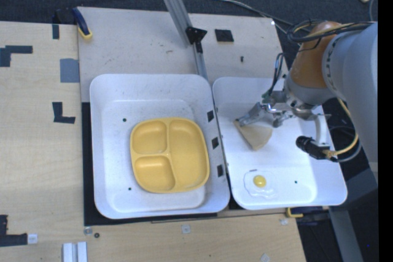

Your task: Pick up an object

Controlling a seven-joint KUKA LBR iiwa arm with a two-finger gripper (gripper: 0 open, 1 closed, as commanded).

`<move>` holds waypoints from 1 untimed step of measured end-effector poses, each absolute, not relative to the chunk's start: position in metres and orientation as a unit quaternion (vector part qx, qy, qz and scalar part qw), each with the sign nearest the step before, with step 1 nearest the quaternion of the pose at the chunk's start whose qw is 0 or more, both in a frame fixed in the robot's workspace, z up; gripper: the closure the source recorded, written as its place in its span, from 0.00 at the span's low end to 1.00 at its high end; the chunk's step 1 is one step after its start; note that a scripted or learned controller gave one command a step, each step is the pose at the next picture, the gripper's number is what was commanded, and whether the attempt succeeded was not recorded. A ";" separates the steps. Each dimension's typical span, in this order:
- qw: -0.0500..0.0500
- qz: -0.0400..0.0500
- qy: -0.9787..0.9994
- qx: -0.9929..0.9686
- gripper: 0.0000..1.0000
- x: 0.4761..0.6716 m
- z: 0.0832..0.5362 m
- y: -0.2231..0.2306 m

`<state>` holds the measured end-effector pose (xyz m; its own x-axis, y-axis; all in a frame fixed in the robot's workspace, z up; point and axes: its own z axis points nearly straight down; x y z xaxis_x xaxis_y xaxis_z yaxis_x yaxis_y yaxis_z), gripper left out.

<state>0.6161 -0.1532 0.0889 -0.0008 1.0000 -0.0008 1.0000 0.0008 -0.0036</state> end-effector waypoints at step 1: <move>0.000 0.000 -0.708 -0.706 1.00 0.618 0.103 -0.152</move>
<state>0.6178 -0.1522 0.1028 -0.0031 1.0000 -0.0002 1.0000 0.0031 0.0006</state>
